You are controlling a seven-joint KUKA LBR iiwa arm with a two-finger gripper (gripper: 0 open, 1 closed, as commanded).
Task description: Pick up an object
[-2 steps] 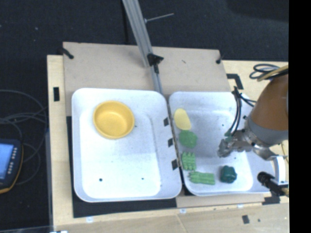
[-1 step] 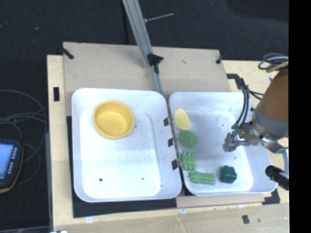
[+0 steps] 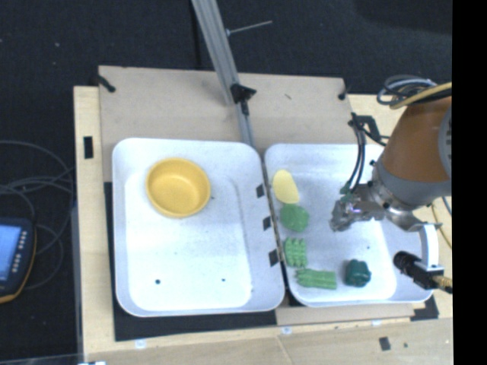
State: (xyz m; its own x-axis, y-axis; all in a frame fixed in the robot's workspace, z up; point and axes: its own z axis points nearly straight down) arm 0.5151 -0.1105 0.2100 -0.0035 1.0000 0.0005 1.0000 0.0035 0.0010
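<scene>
My gripper [image 3: 344,217] hangs over the middle of the right bin [image 3: 327,158], below the arm's orange band. To its left lie a pale yellow piece [image 3: 285,186], a round green piece [image 3: 294,218] and a ribbed green block [image 3: 294,252]. A long green piece [image 3: 316,279] and a dark teal lump [image 3: 357,273] rest near the bin's front wall. Nothing shows between the gripper's tips, and it stands apart from all these objects.
The left bin [image 3: 190,280] holds a yellow bowl [image 3: 178,187] at its back left. A grey metal pole [image 3: 221,52] slants in from the top to the gap between the bins. Black cable loops hang by the arm's wrist.
</scene>
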